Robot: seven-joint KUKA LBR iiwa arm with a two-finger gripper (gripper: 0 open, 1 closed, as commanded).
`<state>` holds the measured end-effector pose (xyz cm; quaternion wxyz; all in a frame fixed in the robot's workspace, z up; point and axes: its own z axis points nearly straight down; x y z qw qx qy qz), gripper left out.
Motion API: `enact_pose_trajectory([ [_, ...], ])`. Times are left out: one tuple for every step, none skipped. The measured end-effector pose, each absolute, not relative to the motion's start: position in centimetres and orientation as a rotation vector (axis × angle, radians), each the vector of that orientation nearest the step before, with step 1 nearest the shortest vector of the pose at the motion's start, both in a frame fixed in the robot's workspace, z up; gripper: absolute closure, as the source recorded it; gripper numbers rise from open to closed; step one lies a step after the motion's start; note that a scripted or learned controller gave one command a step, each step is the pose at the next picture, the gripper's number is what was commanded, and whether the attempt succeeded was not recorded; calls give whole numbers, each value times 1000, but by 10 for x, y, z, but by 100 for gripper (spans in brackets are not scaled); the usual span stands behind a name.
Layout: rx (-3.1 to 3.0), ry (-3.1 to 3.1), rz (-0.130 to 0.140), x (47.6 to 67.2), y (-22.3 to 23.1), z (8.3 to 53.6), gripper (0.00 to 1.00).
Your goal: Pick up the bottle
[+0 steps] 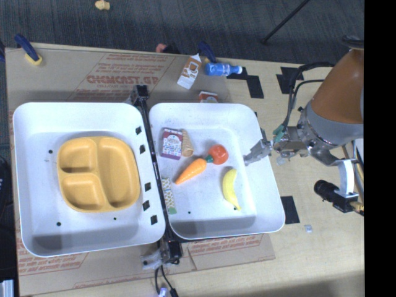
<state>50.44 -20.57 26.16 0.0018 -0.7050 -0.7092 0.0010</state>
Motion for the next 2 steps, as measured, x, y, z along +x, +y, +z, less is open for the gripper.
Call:
enact_pose_trajectory([
  [-2205, -2230, 5, 505, -205, 272, 100],
  [-2386, -2037, 4, 476, -169, 195, 100],
])
